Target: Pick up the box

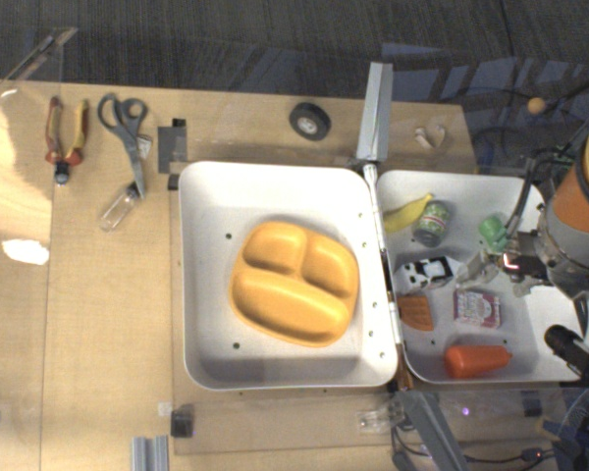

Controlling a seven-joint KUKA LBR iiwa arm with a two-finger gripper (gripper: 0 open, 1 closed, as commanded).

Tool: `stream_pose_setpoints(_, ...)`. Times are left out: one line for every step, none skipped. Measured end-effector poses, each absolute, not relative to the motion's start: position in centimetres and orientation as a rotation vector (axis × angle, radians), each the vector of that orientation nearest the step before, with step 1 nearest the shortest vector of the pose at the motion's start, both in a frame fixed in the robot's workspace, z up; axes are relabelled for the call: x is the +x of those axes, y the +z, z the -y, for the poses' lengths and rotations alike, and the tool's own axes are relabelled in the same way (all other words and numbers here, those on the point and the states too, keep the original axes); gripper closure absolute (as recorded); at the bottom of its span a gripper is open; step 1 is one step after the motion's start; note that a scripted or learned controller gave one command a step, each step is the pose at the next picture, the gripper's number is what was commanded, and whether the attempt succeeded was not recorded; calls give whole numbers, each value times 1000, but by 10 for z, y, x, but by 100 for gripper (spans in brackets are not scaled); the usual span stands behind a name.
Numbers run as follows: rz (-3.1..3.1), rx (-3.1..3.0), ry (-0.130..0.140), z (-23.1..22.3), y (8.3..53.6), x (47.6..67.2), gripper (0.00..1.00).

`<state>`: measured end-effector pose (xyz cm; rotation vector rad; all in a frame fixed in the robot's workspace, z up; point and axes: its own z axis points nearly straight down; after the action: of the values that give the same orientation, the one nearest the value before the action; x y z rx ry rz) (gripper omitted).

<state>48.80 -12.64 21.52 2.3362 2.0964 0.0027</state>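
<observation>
The box (476, 308) is small, pink and white, and lies flat in the right bin (530, 361), near its middle. My gripper (485, 268) reaches in from the right and hovers just beyond the box's far edge, between it and a green object (491, 231). Nothing shows between its tips. The arm's orange band (577, 204) sits at the right edge of the view.
Around the box lie a black-and-white toy (427, 272), a brown-orange piece (416, 312), a red-orange object (476, 360), a banana (407, 213) and a can (432, 223). The left bin (201, 263) holds a large yellow loaf-like object (294, 281). Scissors (128, 126) and pliers (64, 135) lie on the bench.
</observation>
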Motion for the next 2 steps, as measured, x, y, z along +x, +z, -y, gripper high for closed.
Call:
stream_pose_setpoints(-2122, 2287, 23, 133, 104, 499, 0)
stream_pose_setpoints(-2115, 2279, 25, 135, 115, 502, 100)
